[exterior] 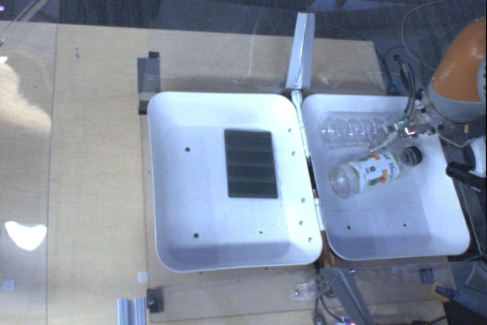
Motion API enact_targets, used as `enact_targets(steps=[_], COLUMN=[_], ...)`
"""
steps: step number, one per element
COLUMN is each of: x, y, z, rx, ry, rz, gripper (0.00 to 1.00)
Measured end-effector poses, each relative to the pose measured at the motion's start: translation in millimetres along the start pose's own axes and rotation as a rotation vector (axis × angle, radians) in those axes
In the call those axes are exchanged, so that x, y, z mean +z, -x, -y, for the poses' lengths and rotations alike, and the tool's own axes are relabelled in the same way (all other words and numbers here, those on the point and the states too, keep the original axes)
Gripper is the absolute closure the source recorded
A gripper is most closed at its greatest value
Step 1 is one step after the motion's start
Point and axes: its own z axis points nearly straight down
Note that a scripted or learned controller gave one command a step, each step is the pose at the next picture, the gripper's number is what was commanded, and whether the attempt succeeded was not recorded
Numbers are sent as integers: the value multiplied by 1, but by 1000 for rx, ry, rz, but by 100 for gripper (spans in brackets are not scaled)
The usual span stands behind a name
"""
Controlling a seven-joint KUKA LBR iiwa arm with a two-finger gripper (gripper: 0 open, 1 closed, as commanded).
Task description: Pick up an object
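The grey arm (pixel 460 84) with its orange band enters at the far right side, above the right bin (pixel 426 240). Its pincer (pixel 407 125) hangs low over the far part of that bin.

Fixed overhead camera, slanted down (both bins (pixel 228 106) framed)

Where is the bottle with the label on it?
The labelled bottle lies on its side in the right bin, just below a clear plastic bottle and near the divider between the two bins.
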Motion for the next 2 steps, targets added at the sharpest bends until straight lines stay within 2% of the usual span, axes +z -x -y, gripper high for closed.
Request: enact_targets(steps=[1, 2], x=[24, 11], y=[-36, -36], z=[46, 42], rx=[-269, -269], ry=[4, 13], rz=[1, 6], gripper=[0, 100])
